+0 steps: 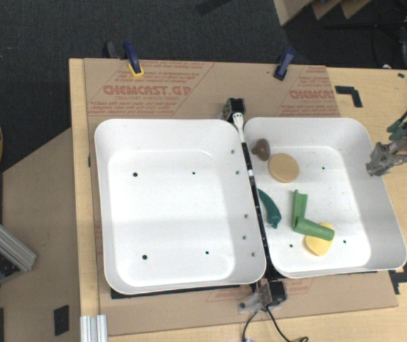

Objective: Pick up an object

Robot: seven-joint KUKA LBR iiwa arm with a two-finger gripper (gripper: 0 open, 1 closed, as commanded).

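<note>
1. The right bin [374,212] held all the loose objects; the left bin [117,212] sat beside it, the two touching along a shared middle edge.
2. A round tan disc [284,167] lay flat toward the back of the right bin, with a small brown lump [261,148] just beside it, nearer the divider.
3. A dark teal curved piece [269,206] rested against the divider edge. An L-shaped green block [304,218] lay near the front, its lower arm touching a yellow piece [318,244].
4. The gripper [383,159] hung at the right bin's right rim, well apart from every object. Whether its fingers were spread or closed could not be told: it was small and blurred.
5. Judged as a target, the tan disc looked the simplest: probably light and rigid, lying clear on most sides. Being flat, it would likely need fingers pinching across its edge close to the bin floor.
6. The green block seemed stiff and blocky, so its upright arm would probably give parallel faces to squeeze; the touching yellow piece might be dragged along.
7. The teal piece, tight to the wall, looked awkward to straddle.
</note>
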